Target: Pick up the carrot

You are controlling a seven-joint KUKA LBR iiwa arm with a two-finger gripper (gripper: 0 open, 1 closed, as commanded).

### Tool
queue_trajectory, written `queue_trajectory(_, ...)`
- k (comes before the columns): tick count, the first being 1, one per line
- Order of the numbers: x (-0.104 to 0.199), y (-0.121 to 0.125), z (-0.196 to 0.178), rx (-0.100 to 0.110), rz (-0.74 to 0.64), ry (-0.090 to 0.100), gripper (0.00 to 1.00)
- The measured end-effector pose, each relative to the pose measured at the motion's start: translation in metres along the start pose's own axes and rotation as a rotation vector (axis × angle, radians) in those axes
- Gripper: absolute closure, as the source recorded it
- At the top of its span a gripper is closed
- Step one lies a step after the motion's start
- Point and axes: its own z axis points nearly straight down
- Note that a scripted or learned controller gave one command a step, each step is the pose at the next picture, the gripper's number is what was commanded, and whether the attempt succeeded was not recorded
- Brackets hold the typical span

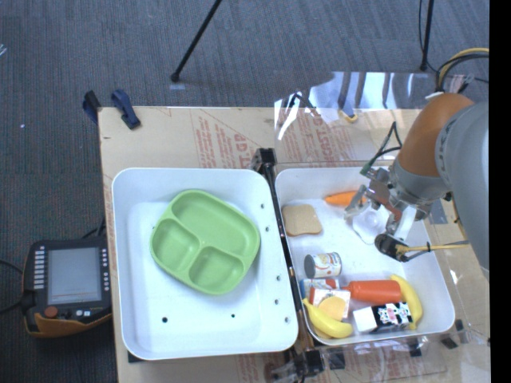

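The carrot [342, 199] lies at about eleven o'clock in the right bin [444, 282], near its far wall, with its tip pointing toward the slice of toast [302, 220] that sits just beside it at seven o'clock. The end effector [372, 206] hangs just beside the carrot's thick end, at its three o'clock, over a pale translucent object that cannot be identified; whether it is open or closed cannot be told from this slanted view, and nothing can be seen held in it. The main risk, as a judgement, is a miss: the carrot is slim and rounded, so a descent set slightly off its axis could roll it away toward the bin wall or the toast. The pale object under the tool could also be caught instead. Farther off at five o'clock, the can [322, 264], the orange bottle [375, 290] and the banana [335, 324] look well apart from the approach. The green plate [205, 241] sits in the left bin [132, 294] on the worktop [192, 138].
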Motion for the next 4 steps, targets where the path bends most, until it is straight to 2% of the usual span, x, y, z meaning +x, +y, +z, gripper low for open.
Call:
queue_trajectory(1, 0.0, 0.019, 0.003, 0.03, 0.365, -0.008, 0.0)
queue_trajectory(2, -0.009, 0.008, 0.001, 0.006, 0.685, -0.002, 0.0)
queue_trajectory(3, -0.071, -0.04, 0.001, 0.005, 0.785, -0.005, 0.0)
queue_trajectory(4, 0.013, -0.04, 0.001, 0.006, 0.776, 0.0, 0.0)
